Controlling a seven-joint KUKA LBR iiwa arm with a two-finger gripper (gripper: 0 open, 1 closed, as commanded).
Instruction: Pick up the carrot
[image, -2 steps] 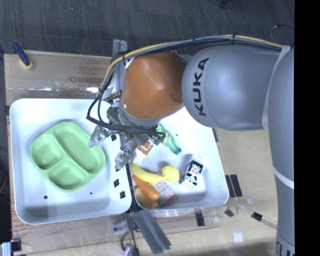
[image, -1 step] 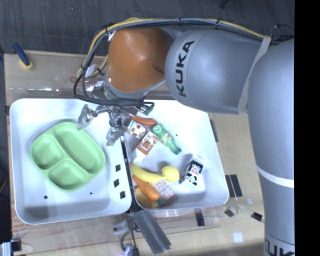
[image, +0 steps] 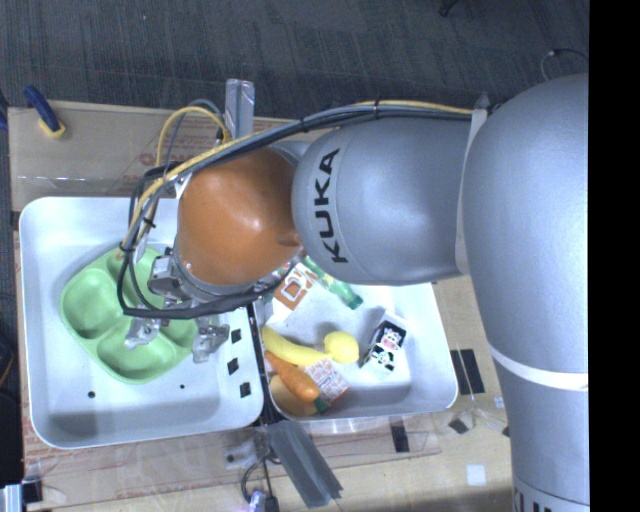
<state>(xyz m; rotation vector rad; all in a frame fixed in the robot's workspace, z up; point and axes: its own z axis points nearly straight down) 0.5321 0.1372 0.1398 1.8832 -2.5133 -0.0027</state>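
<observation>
We begin at the left bin (image: 45, 300), a shallow white tray whose floor is mostly bare apart from a few small dark specks toward its six o'clock side. In it lies a green moulded tray (image: 100, 300) with rounded hollows, sitting toward nine o'clock of the bin's middle. The gripper (image: 180, 335) hangs over the three o'clock edge of this green tray, under the arm's orange band (image: 235, 225), and we see metal parts reaching down to about the green surface; we cannot tell whether the fingers are wide or narrow, and nothing shows between them. Black cables and a yellow cable (image: 190, 120) loop around the wrist toward twelve o'clock. Moving right across the divider with its black markings, we reach the right bin (image: 435, 375), much of it hidden beneath the grey arm (image: 400, 200). At its nine o'clock side lies a yellow banana (image: 290, 348), with a yellow lemon (image: 343, 347) touching its three o'clock end. Just at six o'clock of the banana lies the carrot (image: 290, 380), orange, resting on the bin floor well apart from the gripper, with a small printed packet (image: 328, 378) against its three o'clock side. Toward three o'clock stands a black-and-white carton (image: 386, 345), and at twelve o'clock an orange-and-white box (image: 297, 290) beside a green object (image: 345, 293).
</observation>
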